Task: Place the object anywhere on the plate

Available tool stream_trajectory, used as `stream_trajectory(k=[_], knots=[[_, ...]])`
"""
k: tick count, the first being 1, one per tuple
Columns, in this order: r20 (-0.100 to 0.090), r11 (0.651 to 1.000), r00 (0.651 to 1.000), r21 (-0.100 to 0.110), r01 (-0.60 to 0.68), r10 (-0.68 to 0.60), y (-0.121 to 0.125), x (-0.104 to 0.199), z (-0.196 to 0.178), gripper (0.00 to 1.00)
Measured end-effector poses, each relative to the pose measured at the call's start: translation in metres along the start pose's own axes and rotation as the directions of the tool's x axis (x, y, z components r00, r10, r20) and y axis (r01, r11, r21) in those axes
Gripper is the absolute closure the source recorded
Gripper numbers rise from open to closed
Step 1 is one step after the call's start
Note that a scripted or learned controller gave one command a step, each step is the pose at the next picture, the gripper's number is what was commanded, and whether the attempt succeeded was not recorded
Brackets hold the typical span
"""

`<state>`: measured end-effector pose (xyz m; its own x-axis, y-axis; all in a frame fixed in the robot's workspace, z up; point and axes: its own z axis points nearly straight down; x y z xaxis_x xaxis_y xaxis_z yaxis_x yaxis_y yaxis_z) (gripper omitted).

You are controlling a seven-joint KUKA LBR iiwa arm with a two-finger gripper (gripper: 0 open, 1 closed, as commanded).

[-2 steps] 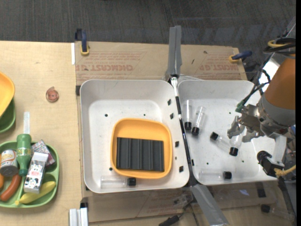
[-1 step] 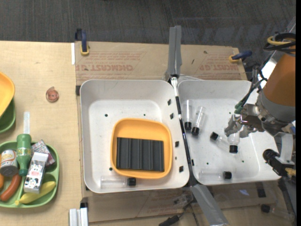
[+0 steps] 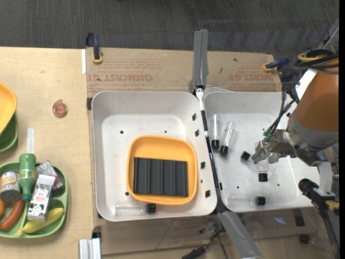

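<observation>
A yellow plate [image 3: 161,144] sits in the left bin [image 3: 108,144]. A black ribbed rectangular block [image 3: 160,176] lies flat on the plate's front half. My gripper [image 3: 263,154] hangs low over the middle of the right bin [image 3: 237,107], well right of the plate. Just below it a small clear vial with a black cap [image 3: 263,176] lies on the bin floor. A loose black cap [image 3: 245,156] lies just left of the gripper. Whether anything sits in the gripper cannot be made out.
Two clear black-capped vials [image 3: 214,132] [image 3: 226,137] lie near the right bin's left wall, another [image 3: 248,201] along its front wall. One more vial [image 3: 135,208] lies in the left bin in front of the plate. A green tray of toy food [image 3: 56,212] sits far left.
</observation>
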<state>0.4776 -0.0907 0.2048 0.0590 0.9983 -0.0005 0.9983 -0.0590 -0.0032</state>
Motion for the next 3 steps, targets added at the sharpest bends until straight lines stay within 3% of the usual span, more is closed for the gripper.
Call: stream_trajectory(k=[1,2,3], knots=[[0.001,0.996,0.996,-0.002,0.086,-0.086,-0.001,0.021,-0.030,1.00],[0.002,0.946,0.946,-0.001,0.325,-0.325,0.016,0.030,-0.046,1.00],[0.002,0.931,0.931,0.000,0.366,-0.366,0.045,0.034,-0.049,1.00]])
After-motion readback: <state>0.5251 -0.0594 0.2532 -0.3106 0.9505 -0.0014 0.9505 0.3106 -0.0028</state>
